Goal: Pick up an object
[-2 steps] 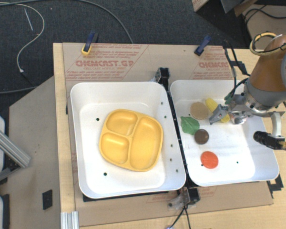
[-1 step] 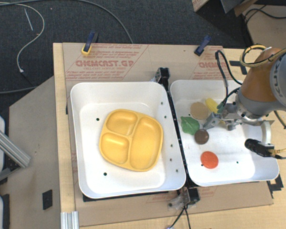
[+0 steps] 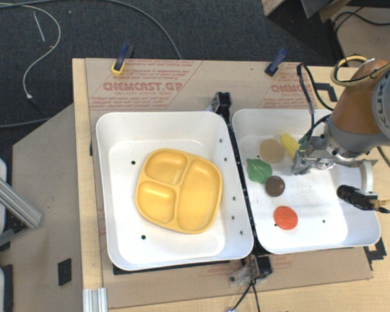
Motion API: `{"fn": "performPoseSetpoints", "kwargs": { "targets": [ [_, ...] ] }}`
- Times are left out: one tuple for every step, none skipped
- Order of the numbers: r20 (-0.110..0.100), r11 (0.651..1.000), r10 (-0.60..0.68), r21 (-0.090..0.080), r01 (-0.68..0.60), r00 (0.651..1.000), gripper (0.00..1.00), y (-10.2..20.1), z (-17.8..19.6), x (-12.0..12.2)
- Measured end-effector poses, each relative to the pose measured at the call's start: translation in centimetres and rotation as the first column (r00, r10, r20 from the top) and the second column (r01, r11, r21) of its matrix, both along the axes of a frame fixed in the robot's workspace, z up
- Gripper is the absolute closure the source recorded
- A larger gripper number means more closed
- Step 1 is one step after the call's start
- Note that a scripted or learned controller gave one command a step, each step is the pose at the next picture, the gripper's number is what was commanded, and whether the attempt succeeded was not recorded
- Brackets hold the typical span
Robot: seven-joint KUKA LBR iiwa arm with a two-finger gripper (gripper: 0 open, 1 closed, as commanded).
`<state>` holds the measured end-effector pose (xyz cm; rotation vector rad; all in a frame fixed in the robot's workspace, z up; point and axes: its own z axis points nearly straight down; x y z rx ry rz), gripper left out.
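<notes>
End effector (image 3: 303, 161) hovers low in the right white bin (image 3: 357, 236), its grip impossible to tell, just beside the small yellow plastic block (image 3: 288, 142) — light, stiff, probably slick, best pinched across its narrow sides.

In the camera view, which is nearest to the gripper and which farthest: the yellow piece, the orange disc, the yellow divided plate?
From the gripper:
1. Yellow piece, right bin, just up-left of it.
2. Orange disc, right bin, toward the front.
3. Yellow divided plate, left bin, far across.
</notes>
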<state>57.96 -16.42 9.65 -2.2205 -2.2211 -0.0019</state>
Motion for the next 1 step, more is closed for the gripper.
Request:
{"fn": "performPoseSetpoints", "kwargs": {
  "targets": [
    [0.007,1.000,0.001,-0.003,-0.001,1.000,1.00,-0.05,6.44,0.55]
  ]
}}
